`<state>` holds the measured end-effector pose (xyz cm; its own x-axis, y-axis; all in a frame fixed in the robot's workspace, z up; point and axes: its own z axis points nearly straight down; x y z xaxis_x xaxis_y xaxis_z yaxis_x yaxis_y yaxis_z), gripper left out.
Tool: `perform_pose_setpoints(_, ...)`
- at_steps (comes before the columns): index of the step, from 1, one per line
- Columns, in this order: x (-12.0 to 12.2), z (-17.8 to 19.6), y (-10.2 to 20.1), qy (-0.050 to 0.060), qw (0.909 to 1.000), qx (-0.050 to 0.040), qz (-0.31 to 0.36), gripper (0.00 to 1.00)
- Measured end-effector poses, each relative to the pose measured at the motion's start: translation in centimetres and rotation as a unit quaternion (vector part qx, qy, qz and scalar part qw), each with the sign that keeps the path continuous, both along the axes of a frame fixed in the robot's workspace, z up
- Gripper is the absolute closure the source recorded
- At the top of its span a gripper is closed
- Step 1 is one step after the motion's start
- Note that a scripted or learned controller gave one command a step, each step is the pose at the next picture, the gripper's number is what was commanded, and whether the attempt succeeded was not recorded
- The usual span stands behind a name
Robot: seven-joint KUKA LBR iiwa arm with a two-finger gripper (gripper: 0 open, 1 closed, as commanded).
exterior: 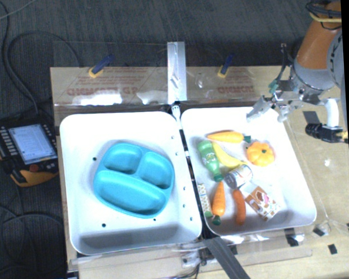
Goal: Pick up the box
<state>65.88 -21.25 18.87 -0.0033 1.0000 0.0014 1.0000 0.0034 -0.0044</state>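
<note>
The box [262, 202] is a small brown and white carton lying tilted in the right bin [294, 176], near its front right corner. It rests beside a red pepper [239, 207] and just below a tin can [240, 176]. My gripper [270, 111] hovers over the bin's back right corner, well away from the box. It is open, its two fingers spread with nothing between them.
Around the box lie a carrot [218, 199], a banana [225, 156], a green bottle [210, 157], a small orange pumpkin [261, 153] and a yellow-orange piece [227, 137]. The left bin [76, 171] holds a blue divided tray [134, 178]. A teach pendant [24, 148] sits at far left.
</note>
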Motion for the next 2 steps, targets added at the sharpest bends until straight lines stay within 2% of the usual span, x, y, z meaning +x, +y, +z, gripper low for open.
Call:
perform_pose_setpoints(1,1.0,13.2,-1.1,-0.001,0.9753,-0.0014,0.221,0.00)
perform_pose_setpoints(2,-0.5,24.5,-1.1,-0.002,0.9221,-0.0014,0.387,0.00)
